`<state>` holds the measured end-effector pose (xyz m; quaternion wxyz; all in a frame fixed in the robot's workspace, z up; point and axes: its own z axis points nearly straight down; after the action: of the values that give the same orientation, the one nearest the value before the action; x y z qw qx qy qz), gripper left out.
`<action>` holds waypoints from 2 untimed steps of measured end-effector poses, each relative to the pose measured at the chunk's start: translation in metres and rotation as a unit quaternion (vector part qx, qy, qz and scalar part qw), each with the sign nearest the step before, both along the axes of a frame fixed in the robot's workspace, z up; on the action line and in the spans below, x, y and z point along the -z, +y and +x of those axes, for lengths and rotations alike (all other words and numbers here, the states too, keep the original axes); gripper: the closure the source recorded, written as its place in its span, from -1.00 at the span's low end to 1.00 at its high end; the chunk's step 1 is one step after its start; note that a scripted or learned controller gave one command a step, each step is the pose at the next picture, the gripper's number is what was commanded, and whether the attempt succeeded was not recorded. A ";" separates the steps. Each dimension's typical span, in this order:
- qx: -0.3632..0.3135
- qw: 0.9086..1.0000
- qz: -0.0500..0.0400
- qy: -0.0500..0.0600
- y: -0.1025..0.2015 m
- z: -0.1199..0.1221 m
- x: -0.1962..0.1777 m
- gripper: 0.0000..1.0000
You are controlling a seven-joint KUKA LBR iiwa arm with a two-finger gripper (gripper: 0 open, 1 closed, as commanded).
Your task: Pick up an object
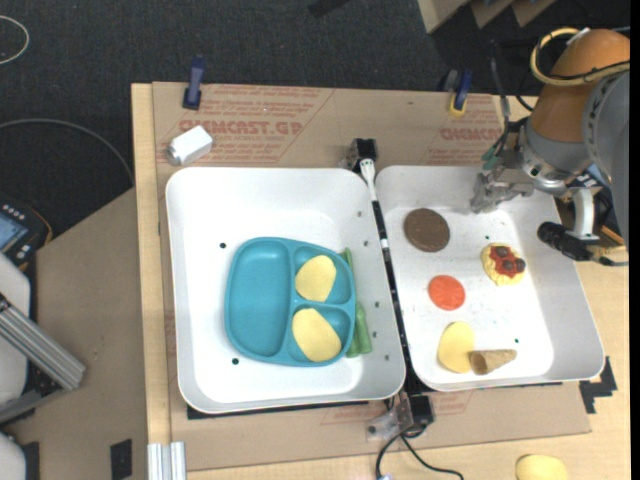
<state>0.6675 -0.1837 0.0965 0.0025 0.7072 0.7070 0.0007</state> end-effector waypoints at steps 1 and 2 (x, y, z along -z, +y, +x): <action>0.000 1.000 -0.001 -0.002 0.000 0.001 -0.011 1.00; 0.001 1.000 0.000 0.001 -0.041 -0.001 0.012 1.00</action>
<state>0.6663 -0.2244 0.0841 0.0022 0.7080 0.7062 -0.0001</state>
